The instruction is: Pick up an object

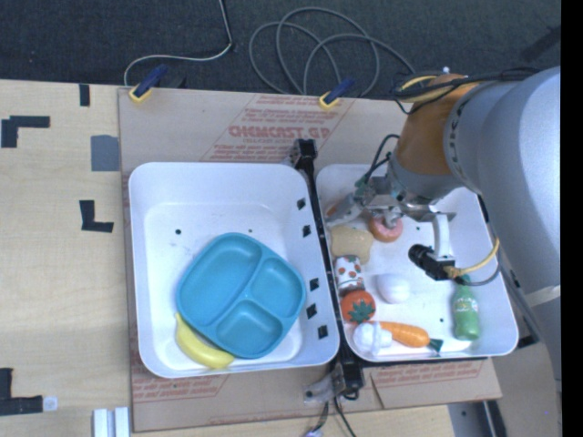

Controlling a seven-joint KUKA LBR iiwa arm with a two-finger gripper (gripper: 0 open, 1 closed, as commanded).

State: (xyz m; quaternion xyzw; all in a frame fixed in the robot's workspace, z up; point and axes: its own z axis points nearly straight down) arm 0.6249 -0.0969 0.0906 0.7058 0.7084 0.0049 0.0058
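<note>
While the grey arm with its orange band is reaching in over the right-hand shallow white bin, the end effector is hanging low at that bin's far end, just above a pink ring-shaped toy; whether it is grasping anything I cannot tell. Nearer in that bin are lying an orange plastic carrot, a red tomato toy and a green bottle. A blue divided plastic plate is resting on a yellow banana in the left-hand white bin

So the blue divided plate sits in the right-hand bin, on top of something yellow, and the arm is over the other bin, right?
Not quite. The camera view shows the blue divided plate in the left bin, over the yellow thing. The arm is over the right bin.
</note>
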